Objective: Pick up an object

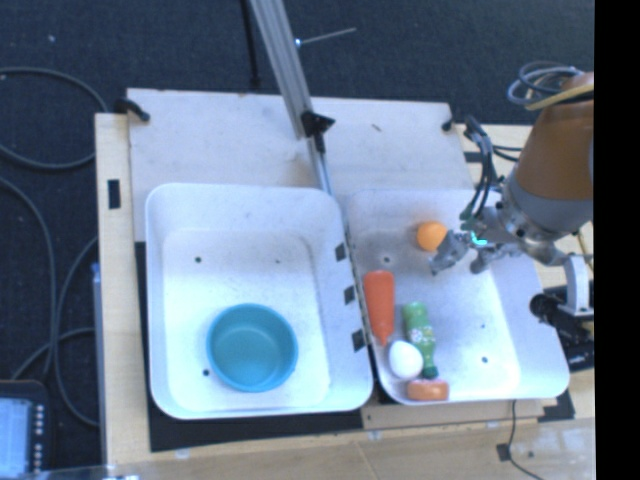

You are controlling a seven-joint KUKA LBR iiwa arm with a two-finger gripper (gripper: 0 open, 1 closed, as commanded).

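My gripper (466,256) hangs over the right bin (500,368), its two fingers spread apart with nothing between them. An orange ball (432,235) lies just to its upper left, close to the left finger. Along the bin's left side rests an orange carrot-shaped piece (379,304). Beside it stands a green bottle (419,334), with a white egg (405,359) and a small orange piece (428,391) at the bin's front edge.
The left bin (180,218) holds a blue bowl (252,347) near its front. A slanted metal rail (285,58) runs from the top of the view down to the gap between the bins. Cables lie on the dark floor at left.
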